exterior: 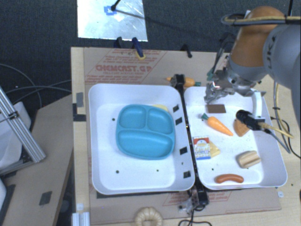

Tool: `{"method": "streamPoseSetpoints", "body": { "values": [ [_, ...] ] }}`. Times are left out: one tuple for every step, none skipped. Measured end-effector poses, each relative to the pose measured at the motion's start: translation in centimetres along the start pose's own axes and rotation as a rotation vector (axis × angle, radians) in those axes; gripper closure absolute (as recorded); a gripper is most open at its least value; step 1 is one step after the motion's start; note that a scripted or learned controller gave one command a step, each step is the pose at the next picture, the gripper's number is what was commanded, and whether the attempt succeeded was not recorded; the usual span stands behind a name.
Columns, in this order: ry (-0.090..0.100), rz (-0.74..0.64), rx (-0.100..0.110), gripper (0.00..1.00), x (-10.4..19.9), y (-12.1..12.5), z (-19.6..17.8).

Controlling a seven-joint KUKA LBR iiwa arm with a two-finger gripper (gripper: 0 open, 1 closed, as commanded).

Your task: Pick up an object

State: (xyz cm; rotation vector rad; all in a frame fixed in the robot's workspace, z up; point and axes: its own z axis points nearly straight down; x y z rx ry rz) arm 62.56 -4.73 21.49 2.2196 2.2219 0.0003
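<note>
The pincer (pixel 212 97) hangs over the back left corner of the right bin (pixel 275 173), and from this slanted view I cannot tell whether it is open or closed; nothing shows gripped in it. Just in front of it, apparently clear of it, lies a brown slab (pixel 216 108), flat on the bin floor near the back edge, and that looks the likeliest thing to take. It seems thin, stiff and light, probably a toy food piece, so it lies low and gives little height to grip; taking it across its short sides, with the pincer pressed right down to the floor, seems the best hold. A carrot (pixel 219 125) lies just in front of the slab, pointing toward the left wall, and could be nudged by a wide approach. Farther out, a red-and-white card (pixel 201 147) sits by the left wall, a bread roll (pixel 248 159) and a sausage (pixel 229 178) near the front edge. The left bin (pixel 101 173) holds a blue divided plate (pixel 145 131).
</note>
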Motion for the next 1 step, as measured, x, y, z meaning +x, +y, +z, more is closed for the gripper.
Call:
{"method": "streamPoseSetpoints", "body": {
  "values": [
    [0.001, -0.004, -0.002, 1.00, 0.67, 0.56, -0.33]
  ]
}}
